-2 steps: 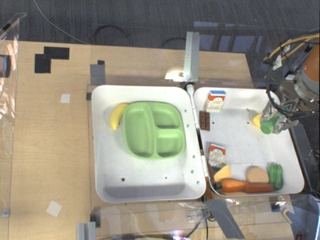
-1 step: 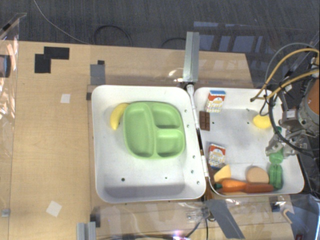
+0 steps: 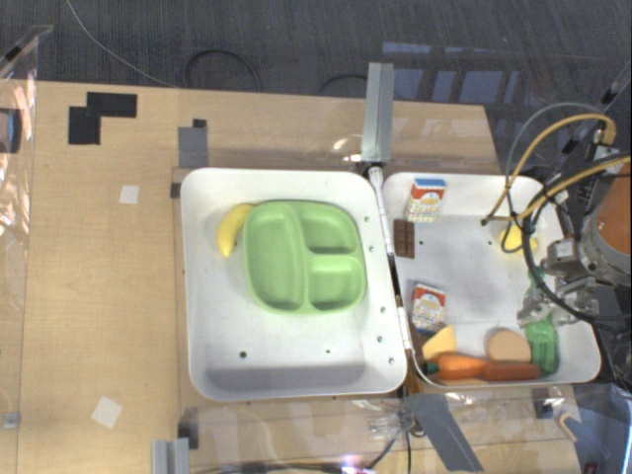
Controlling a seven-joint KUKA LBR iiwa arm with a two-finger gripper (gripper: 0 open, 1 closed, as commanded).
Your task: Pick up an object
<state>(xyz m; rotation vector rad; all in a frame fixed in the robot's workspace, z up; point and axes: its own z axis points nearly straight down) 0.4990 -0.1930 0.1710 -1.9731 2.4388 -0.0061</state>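
My gripper [image 3: 541,312] hangs low over the right bin's [image 3: 464,265] front right corner, under a tangle of cables. Just below it a green object [image 3: 542,351] lies against the bin wall; I cannot tell whether they touch. Along the front wall lie an orange carrot [image 3: 462,367], a reddish sausage-like piece [image 3: 513,370], a tan round bun [image 3: 508,345] and a yellow cheese wedge [image 3: 439,343]. Two small cartons [image 3: 427,200] [image 3: 428,307] lie further left, with a brown chocolate bar [image 3: 404,238] beside the divider. A yellow piece [image 3: 513,237] is partly hidden by cables.
The left bin [image 3: 286,363] holds a green divided plate [image 3: 301,256] with a banana [image 3: 232,228] at its left edge. A grey post [image 3: 376,117] stands behind the bins. The arm's orange band [image 3: 610,215] and yellow-black cables [image 3: 538,181] overhang the right bin's right side.
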